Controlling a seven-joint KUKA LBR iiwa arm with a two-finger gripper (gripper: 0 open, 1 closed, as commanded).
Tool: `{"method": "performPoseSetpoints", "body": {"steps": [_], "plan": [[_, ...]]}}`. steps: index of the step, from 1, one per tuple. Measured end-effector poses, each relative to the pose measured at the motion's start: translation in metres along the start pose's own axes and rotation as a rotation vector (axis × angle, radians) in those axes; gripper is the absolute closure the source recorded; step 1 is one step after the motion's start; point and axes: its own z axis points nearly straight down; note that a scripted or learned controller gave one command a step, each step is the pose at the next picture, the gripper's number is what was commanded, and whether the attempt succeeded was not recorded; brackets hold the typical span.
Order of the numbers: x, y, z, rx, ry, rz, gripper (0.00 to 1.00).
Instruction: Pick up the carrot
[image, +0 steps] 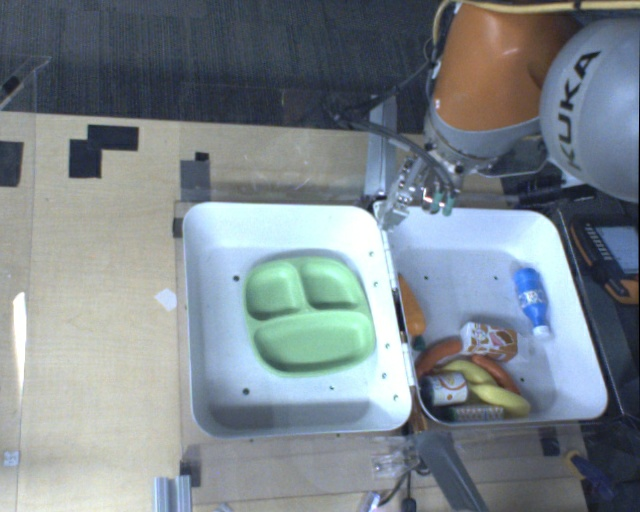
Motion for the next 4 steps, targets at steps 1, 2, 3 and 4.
{"method": "performPoseSetpoints", "body": {"steps": [1,2,3,4], "plan": [[-0.046,-0.04,0.063,0.0,-0.001,-0.33,1.0],[-0.032,-0.044,0.043,-0.001,-0.001,-0.263,1.0],[-0.022,-0.042,0.058,-0.001,-0.002,-0.554,1.0],[-0.049,-0.006,-0.088,-0.002,-0.007,-0.733,1.0]]}}
